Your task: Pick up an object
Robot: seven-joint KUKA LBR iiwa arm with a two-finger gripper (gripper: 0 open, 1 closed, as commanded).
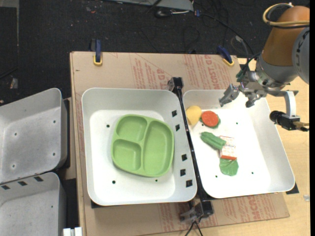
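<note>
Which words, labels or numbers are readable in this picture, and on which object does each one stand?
Red print on the cardboard sheet under the bins: upside down and too faint to read.
Small packet in the right bin: white and orange label, too small to read.

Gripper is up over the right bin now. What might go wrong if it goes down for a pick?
1. The yellow round toy and red round toy touch near the bin's left wall, so a grasp may nudge both.
2. The open gripper hangs apart from every item; a straight descent likely meets bare right bin floor.
</note>
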